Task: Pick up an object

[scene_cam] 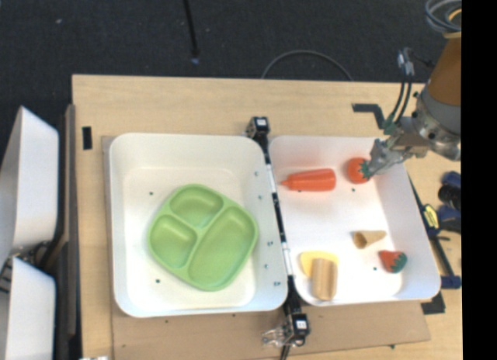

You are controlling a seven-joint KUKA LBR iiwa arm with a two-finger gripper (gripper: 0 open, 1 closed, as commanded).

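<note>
**Gripper at the small red-orange toy in the right bin's far corner**

A small round red-orange toy [356,170] with a touch of green on it lies near the far right corner of the right bin [342,209]. The gripper [373,165] is right against it on its right side, its tip touching or overlapping the toy's edge (at this slant and size I cannot tell whether the fingers are apart or together, nor whether the toy sits between them). The toy looks to be resting on the bin floor.

Just to the left of it, an orange carrot-shaped toy [309,181] lies on its side, long axis running across the bin. Nearer the camera, a small tan cone [369,238] lies toward the right wall, and a strawberry toy [393,261], red with a green cap, sits close to the near right corner. In the near left corner, a tan cylinder [323,278] lies over a yellow flat piece [312,261].

The arm [439,95] comes in from the right, its orange band above the grey wrist, with cables beside it.

The left bin [132,180] holds a green divided plate [203,236] with three compartments, set a little toward the near side. Both bins sit side by side on the pale wooden bench [171,102], with black clamps at the far and near ends of their shared seam
</note>
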